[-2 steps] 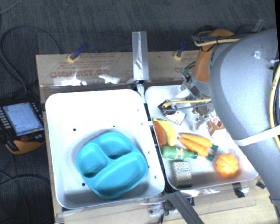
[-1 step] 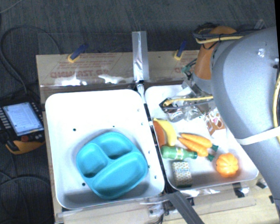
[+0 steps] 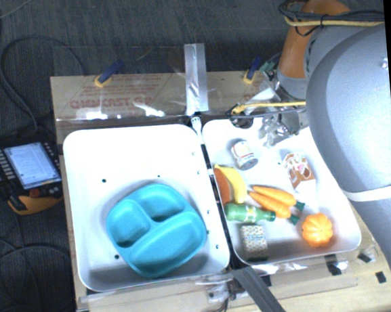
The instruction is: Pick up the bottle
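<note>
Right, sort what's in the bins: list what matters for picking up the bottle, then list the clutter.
For the job:
green bottle, lying in the right bin
tool, over that bin's far end

Just lying about:
carrots
banana
orange pumpkin
can
blue divided plate in the left bin

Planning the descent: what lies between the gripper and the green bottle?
In the camera view, a small can and a banana lie between the gripper and the bottle.

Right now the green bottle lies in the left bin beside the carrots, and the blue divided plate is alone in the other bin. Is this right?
Not quite: the camera view shows the green bottle in the right bin, beside the carrots; the blue divided plate is alone in the left bin.
</note>
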`<state>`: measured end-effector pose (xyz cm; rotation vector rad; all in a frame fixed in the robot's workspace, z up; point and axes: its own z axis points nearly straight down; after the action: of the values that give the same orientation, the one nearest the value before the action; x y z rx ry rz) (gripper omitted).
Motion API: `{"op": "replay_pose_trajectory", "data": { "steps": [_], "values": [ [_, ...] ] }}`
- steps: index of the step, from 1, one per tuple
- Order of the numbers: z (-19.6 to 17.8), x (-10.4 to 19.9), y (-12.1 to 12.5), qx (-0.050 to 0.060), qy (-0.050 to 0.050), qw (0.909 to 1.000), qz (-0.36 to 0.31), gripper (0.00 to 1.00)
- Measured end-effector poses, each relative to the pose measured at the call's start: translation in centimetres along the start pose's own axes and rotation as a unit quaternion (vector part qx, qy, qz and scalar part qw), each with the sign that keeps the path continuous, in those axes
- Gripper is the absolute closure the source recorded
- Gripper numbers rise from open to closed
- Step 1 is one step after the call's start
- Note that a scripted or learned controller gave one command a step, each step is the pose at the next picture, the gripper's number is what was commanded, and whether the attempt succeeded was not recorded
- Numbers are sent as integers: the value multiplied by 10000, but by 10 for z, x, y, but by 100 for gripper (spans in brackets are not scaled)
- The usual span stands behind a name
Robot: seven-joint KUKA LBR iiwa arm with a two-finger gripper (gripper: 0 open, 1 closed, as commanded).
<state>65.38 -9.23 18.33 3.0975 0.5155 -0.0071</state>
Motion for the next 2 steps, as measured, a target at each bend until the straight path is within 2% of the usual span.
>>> {"op": "replay_pose_trajectory", "data": {
  "steps": [1,2],
  "values": [
    [-64,13,-78,-5,-1,9971,-755,100],
    [-26,-48,-45,1,-8,9999,-161,100]
  ]
}}
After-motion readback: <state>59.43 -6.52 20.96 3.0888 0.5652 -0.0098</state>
